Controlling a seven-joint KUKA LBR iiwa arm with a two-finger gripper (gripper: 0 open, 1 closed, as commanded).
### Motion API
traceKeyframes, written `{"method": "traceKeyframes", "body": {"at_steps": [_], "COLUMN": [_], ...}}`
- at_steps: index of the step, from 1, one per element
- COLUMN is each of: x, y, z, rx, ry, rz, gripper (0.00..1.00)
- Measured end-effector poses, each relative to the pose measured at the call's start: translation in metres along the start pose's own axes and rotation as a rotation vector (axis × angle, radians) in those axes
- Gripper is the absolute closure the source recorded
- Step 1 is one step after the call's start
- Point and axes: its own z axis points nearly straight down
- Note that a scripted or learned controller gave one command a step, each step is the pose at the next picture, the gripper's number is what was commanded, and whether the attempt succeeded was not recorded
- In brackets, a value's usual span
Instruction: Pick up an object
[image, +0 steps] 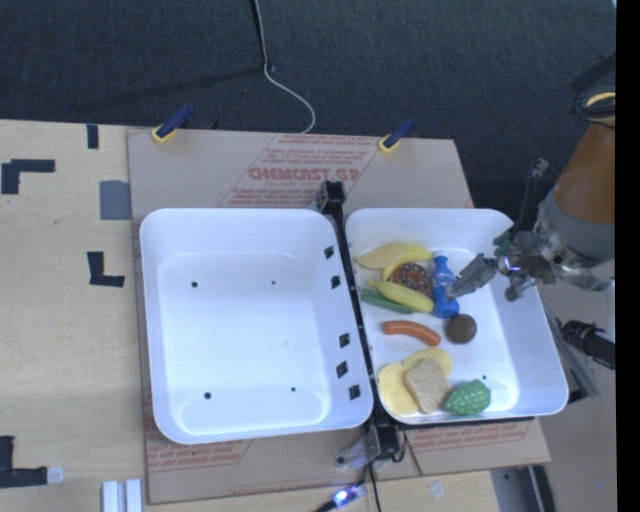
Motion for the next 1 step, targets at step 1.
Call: {"method": "traceKeyframes", "body": {"at_steps": [1], "x": [-0.0092], "y": [0.0121], "z": [0.153], "rx": [0.014], "ry": [0.004], "rz": [0.0], "gripper": [0.0]}}
